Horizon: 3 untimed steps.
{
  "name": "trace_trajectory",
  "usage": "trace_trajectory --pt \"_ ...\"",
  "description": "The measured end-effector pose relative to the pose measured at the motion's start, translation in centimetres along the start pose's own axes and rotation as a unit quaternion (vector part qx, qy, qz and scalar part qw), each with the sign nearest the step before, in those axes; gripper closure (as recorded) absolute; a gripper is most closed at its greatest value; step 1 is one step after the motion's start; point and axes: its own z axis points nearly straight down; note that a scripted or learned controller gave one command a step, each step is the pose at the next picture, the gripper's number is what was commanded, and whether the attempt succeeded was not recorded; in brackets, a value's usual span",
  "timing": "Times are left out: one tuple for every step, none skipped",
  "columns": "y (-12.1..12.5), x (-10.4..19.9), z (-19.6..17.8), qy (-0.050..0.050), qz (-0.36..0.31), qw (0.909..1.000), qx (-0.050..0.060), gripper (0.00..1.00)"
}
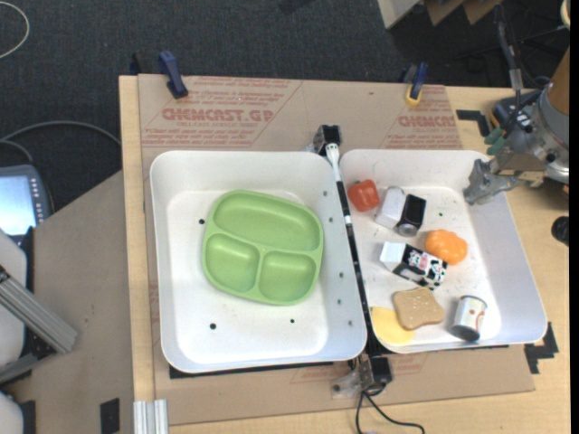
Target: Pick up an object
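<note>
The right bin [520, 269] holds several small objects. A red piece [364, 194] lies at its far left, and beside it sits a white and black box [403, 211]. An orange ball-like item [446, 246] rests mid-bin, next to a black-and-white patterned box [414, 262]. At the front lie a toast slice [417, 307], partly on a yellow slice [387, 326], and a silver can [468, 318] on its side. My gripper [483, 186] hangs over the bin's far right corner, apart from all of these, with nothing seen in it.
The left bin [172, 269] holds a green divided plate [263, 246]. A black strip [346, 233] runs along the seam between the bins. Blue [172, 73] and yellow [415, 83] clamps pin the board at the back. The arm's grey body [543, 138] fills the right edge.
</note>
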Motion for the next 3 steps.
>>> trace_trajectory --pt "-5.9 1.7 1.1 0.002 -0.002 1.0000 0.001 1.00" --pt "-3.8 9.7 -11.0 0.002 -0.008 0.9999 -0.010 1.00" --pt "-1.2 10.6 -7.5 0.001 -0.004 1.0000 0.000 1.00"
